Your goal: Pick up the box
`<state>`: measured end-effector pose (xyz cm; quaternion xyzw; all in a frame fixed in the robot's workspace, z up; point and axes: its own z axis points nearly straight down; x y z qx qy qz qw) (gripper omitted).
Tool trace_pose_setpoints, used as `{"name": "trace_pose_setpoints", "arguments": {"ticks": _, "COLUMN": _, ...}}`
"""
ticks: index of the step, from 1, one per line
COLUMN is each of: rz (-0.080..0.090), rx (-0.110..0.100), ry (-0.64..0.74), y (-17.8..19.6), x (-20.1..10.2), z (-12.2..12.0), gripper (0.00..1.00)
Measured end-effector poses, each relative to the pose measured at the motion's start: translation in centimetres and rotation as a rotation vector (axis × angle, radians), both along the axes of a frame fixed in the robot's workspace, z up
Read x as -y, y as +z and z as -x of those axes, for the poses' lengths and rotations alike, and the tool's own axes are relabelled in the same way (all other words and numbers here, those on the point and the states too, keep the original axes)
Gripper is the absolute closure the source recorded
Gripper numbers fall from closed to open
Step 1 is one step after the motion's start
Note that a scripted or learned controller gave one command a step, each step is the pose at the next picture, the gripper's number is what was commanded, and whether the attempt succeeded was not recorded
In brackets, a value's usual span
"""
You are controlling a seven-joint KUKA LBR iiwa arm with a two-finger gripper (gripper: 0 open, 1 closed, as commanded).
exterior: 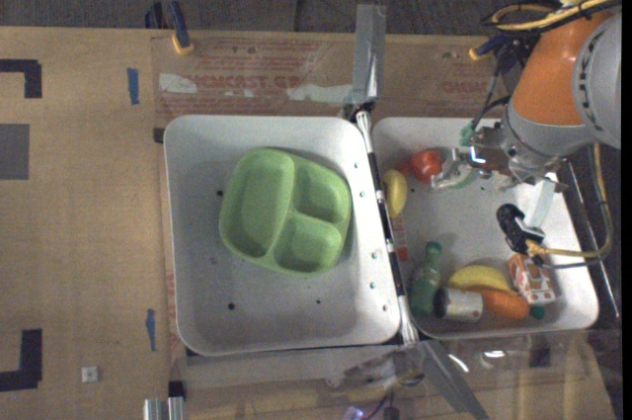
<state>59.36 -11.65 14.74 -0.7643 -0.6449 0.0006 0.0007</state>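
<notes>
Gripper (456, 173) near one tomato (426, 164) — two bananas (395, 193), perhaps one box (530, 279).

- The arm (578, 62) runs off the right edge, its upper links cut from sight.
- End effector (464, 166) blurs against clutter; its finger state is unreadable.
- The box (531, 280) is too small for its print to read.
- A can (459, 305) partly covers the carrot (504, 306).

A divided plate (286, 210) lies in the left bin (197, 309). In the right bin (578, 309), right of the plate, a bottle (427, 278), can (459, 305), banana (481, 277), carrot (507, 305) and box (531, 280) cluster along the near edge. A tomato (427, 164) lies behind them.
</notes>
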Motion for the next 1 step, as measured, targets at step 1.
{"name": "trace_pose_setpoints", "arguments": {"ticks": 1, "rz": 0.001, "rx": 0.010, "ry": -0.068, "y": -5.86, "x": -1.21, "z": 5.47, "gripper": 0.00}}
